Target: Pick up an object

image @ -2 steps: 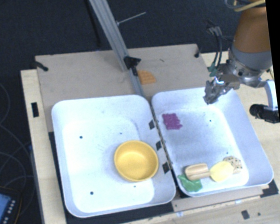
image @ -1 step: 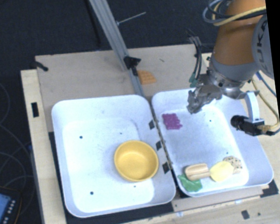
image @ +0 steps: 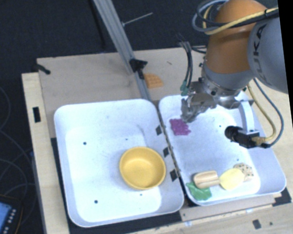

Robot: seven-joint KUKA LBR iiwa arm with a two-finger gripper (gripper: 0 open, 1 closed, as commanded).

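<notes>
From the overhead camera view, the gripper (image: pixel 189 111) hangs low over the back of the right bin (image: pixel 273 177), and the purple object (image: pixel 180 127) lies just beside its tip, a touch toward the divider and the front. Can't tell whether the claw is open or closed from here. My guess is it only needs a small nudge left before it drops onto it.
</notes>
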